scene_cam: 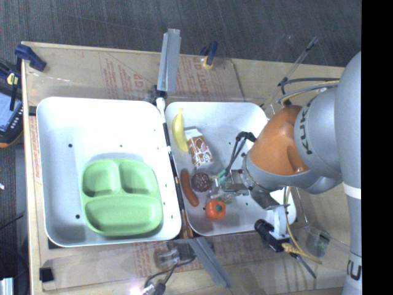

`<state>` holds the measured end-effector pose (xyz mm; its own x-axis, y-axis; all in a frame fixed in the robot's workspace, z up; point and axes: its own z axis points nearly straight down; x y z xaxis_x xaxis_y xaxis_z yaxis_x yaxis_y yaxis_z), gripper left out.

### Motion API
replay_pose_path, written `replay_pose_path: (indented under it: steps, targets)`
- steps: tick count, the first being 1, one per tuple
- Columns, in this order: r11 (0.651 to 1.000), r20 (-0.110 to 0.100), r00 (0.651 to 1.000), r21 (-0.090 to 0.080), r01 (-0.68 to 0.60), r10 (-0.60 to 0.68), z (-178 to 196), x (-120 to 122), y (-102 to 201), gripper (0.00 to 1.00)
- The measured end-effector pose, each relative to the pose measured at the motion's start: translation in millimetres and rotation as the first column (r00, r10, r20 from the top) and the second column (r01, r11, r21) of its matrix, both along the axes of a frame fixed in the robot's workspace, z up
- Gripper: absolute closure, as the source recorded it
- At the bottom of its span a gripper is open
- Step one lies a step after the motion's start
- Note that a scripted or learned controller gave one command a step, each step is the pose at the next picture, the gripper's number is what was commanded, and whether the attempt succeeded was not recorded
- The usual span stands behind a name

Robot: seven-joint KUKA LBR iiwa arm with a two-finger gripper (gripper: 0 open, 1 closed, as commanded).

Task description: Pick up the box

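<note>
The box (199, 150) is a small brown and white carton lying in the right bin (245, 112), near its left side, just below a yellow banana (178, 131). My gripper (221, 186) hangs low in the same bin, below and to the right of the box and apart from it. It sits between a dark round item (200, 180) and an orange-red fruit (215, 209). The grey arm with its orange band (279, 146) covers the right part of this bin.
A reddish sausage (189, 188) lies along the right bin's left wall. The left bin (55, 121) holds a green compartment tray (121, 196) in its lower half. A metal bar (168, 60) stands behind the bins' shared edge.
</note>
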<state>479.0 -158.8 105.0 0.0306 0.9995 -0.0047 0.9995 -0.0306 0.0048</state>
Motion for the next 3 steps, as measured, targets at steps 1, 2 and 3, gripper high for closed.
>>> replay_pose_path:
  steps: [1,2,3]
  targets:
    - [1.0,0.0,1.0,0.0,-0.001,0.001,0,0,0,0.0]
    - [0.994,0.002,0.994,0.002,-0.113,0.113,-9,47,4,0.0]
    - [0.993,0.001,0.993,-0.001,-0.117,0.117,1,47,3,1.0]
